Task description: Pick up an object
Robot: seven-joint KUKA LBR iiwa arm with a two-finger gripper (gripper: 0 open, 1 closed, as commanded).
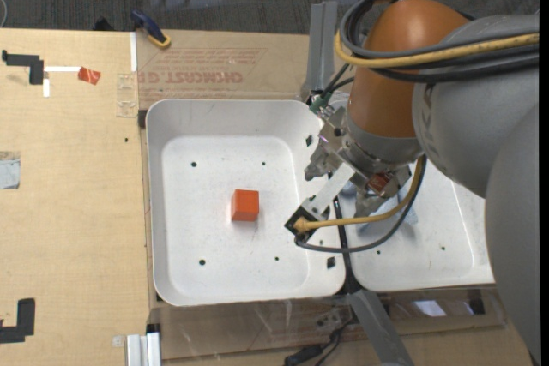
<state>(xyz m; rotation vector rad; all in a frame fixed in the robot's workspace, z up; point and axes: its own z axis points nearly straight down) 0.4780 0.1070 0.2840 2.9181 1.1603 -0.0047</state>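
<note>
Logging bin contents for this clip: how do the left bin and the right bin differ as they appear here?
The left bin shows in full, while the right bin is largely covered by the arm. The left bin holds an orange block near its middle; the right bin has the claw over its left part. Both are shallow, white and sit side by side.

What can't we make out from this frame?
- Hand: whether open or shut, masked by the wrist and cables, camera view.
- Right bin: most of its floor covered by the arm; contents there unknown.
- Orange cube in left bin: underside hidden.
</note>
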